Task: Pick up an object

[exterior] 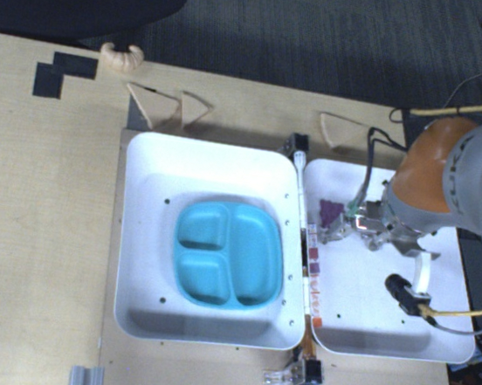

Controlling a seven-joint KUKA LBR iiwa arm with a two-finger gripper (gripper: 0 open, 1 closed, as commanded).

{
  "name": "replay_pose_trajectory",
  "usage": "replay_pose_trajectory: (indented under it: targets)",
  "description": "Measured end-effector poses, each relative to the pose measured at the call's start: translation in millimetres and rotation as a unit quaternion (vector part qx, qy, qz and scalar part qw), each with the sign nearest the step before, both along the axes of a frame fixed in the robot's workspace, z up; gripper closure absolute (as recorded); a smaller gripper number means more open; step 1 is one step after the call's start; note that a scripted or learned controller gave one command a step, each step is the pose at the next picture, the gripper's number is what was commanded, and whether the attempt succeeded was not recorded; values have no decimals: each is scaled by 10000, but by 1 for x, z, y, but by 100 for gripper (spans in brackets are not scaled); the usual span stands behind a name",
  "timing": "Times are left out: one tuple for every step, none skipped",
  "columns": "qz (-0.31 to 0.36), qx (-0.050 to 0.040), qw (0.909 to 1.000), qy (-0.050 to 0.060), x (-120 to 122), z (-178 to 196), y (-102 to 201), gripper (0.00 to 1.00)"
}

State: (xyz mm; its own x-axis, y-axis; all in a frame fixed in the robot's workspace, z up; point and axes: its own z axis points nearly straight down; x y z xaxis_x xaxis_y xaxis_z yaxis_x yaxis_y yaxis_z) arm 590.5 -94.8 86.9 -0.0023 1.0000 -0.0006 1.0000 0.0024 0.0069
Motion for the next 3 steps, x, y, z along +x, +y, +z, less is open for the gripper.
replay_pose_trajectory:
  targets:
    - [7,-2,10000,-29,2,12,0,100]
    - [-8,-4,10000,26,-48,34,-75,100]
    - [14,4,10000,19,-18,32,-58,100]
